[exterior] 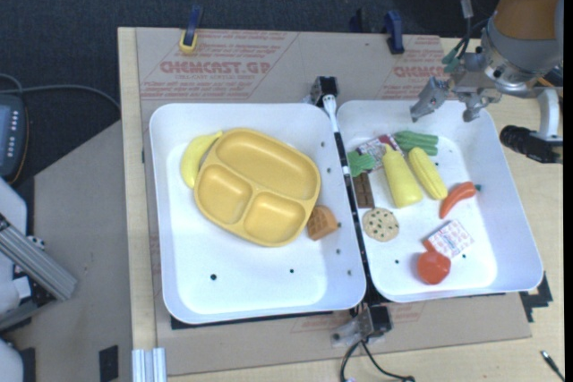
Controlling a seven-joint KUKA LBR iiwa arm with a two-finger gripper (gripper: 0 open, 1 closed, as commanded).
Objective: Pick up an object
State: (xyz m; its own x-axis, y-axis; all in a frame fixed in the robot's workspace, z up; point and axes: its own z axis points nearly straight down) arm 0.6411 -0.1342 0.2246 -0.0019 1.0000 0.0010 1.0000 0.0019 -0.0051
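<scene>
My gripper [445, 112] hovers over the far edge of the right bin [510, 219], open, with nothing between its fingers. Just in front of it lie green beans [417, 140], a yellow bottle [400, 179] and a corn cob [428, 172]. Further forward are an orange-red pepper [457, 197], a cookie [381, 224], a brown chocolate bar [362, 191], a red-and-white packet [450, 237] and a red tomato [432, 268]. A small green item [360, 163] sits by the bin's left wall.
The left bin [269, 282] holds a yellow divided tray [255, 188], a yellow banana-like piece [192, 158] at its left and a brown bread piece [322, 224] at its right. Clamps [189, 29] grip the board's far edge.
</scene>
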